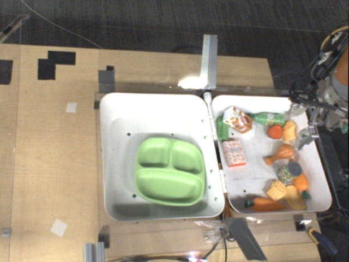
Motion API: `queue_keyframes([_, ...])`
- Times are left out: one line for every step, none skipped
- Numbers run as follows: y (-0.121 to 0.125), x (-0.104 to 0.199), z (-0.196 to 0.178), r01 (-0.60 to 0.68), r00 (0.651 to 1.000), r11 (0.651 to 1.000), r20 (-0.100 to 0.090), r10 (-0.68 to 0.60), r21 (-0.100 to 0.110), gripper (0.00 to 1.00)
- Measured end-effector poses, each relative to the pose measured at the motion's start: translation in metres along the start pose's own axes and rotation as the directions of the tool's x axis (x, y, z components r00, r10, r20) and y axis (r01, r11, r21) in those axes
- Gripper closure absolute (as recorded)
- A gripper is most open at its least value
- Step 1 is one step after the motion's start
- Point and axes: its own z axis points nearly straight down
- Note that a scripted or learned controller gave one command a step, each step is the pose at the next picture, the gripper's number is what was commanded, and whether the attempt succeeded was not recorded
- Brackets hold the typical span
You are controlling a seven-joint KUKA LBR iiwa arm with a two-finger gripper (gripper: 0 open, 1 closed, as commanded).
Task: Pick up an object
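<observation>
1. Fingers of the gripper [305, 135] hang over the right rim of the right bin [256, 192]; whether they are apart or closed cannot be told, and nothing is seen between them.
2. The arm [338, 86] comes in from the right edge, above the right bin's upper right corner.
3. The right bin holds the small toy foods: a green bottle [267, 117] lies along its upper part, with a red tomato [275, 131] just below it.
4. A yellow piece [289, 130] lies beside the tomato, close to the fingers.
5. A brown chicken drumstick [281, 153] lies near the middle right, below the tomato.
6. A red and white snack bag [238, 120] lies in the upper left part, with a pink and white carton [233, 152] below it.
7. A round dark tin [287, 173] sits lower right, with a corn piece [276, 190] and an orange fruit [300, 184] next to it.
8. An orange carrot [267, 204] lies along the lower wall.
9. The left bin [117, 146] holds a green divided plate [170, 171], lying flat in its lower middle.
10. Both bins sit side by side on the wooden table [49, 162].
</observation>
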Motion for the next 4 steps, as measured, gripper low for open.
queue_keyframes([-0.006, 0.029, 0.133, 0.058, 0.998, 0.998, 0.003, -0.058, 0.001, 0.0])
queue_keyframes([0.009, 0.018, 0.144, 0.023, 1.0, 1.0, 0.005, -0.023, 0.001, 0.0])
queue_keyframes([0.01, 0.013, 0.129, 0.03, 0.999, 1.0, 0.021, -0.03, 0.005, 1.0])
queue_keyframes([0.014, -0.086, 0.035, -0.019, 1.0, 1.0, 0.013, 0.019, 0.001, 1.0])
